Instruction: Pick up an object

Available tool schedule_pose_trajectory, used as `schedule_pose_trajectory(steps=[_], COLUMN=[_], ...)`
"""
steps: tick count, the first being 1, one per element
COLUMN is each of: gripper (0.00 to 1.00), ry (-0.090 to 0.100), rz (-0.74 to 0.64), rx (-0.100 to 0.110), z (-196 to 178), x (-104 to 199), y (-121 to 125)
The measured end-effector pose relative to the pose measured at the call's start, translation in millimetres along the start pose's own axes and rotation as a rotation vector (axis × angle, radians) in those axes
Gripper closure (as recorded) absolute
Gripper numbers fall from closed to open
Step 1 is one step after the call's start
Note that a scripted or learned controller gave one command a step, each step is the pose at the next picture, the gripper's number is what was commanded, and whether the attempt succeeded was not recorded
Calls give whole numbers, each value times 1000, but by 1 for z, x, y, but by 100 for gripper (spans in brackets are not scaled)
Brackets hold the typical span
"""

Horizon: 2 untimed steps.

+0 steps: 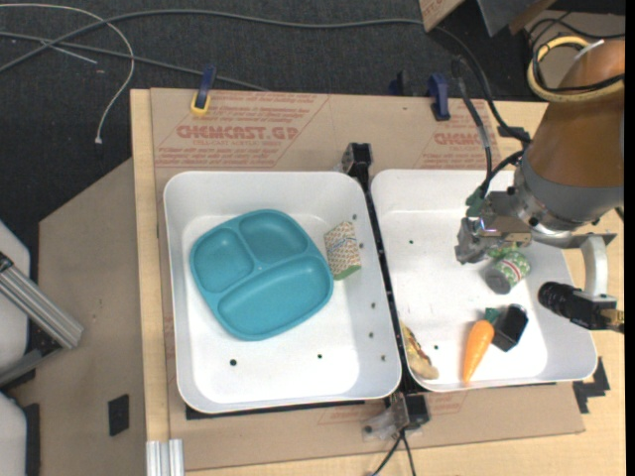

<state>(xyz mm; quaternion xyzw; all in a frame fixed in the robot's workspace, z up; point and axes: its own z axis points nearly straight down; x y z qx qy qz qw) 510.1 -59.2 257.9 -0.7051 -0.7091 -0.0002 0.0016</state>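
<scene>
**Desk:** What do you have over the right bin (556, 365)?

**Caption:** You see the grey arm (580, 147) reaching in from the right, its end effector (486, 241) low over the upper middle of the right bin. Whether it is released or clenched, you cannot tell; the metal head hides that from above.

**Desk:** And the thing to be picked?

**Caption:** The nearest candidate is a small can with a green and white label (508, 269), lying on its side just below and to the right of the end effector, close enough that the two seem to touch, though you cannot say it is gripped. An orange carrot (476, 347) lies well below it, tip toward the bin's front edge, with a small black block (510, 326) touching its upper right side. A pale, browned banana-like piece (420, 353) sits against the bin's lower left wall.

**Desk:** The other bin?

**Caption:** In the left bin (198, 365) you find a teal divided plate (260, 274) near the middle, and a patterned paper cup (343, 249) tipped on its side just beside the plate's right rim. Both bins rest side by side on the cardboard-topped bench (159, 216).
</scene>
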Motion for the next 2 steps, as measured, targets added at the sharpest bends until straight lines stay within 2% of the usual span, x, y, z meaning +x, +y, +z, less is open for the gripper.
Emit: schedule_pose_trajectory(steps=[2], gripper=[100], ry=[-2], rz=[2], rx=[-3], z=[29], x=[98], y=[39])
